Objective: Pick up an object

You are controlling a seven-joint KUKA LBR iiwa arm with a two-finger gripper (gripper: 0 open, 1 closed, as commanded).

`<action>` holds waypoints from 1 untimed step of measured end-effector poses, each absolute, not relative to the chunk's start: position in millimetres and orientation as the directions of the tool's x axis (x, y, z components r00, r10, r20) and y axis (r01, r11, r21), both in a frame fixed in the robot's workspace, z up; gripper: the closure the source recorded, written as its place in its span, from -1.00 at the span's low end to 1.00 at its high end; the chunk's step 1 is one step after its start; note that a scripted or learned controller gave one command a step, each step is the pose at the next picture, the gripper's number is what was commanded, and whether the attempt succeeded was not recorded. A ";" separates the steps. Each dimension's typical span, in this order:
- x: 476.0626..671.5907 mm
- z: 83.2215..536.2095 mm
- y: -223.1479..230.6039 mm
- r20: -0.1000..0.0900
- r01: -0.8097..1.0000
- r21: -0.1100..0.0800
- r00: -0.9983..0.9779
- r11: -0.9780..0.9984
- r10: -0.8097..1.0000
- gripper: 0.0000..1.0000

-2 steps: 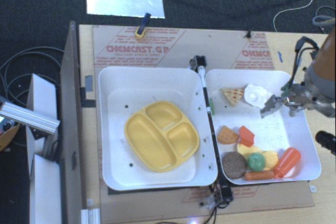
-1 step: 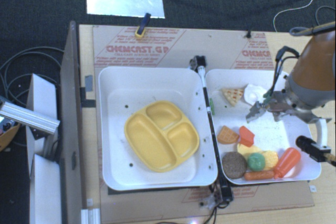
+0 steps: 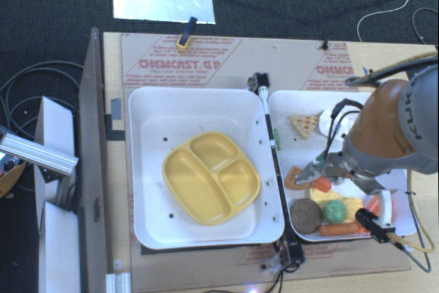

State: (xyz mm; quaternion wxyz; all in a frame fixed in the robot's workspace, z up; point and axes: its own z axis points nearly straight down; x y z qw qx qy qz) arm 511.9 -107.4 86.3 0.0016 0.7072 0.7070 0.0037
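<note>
While the claw (image 3: 319, 173) hovers low over toy food in the right bin (image 3: 288, 106), its opening cannot be told.

Yellow tray (image 3: 211, 177), white bins (image 3: 152, 147), green ball (image 3: 335, 211), brown disc (image 3: 306, 215)

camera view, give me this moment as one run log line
arm over right bin | gripper low among toy food | grip: cannot tell | yellow tray in left bin
</note>
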 end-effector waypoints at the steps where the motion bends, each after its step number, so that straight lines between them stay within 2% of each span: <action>1: 514.6 102.5 -108.6 0.002 1.000 0.013 -0.003 0.003 1.000 1.00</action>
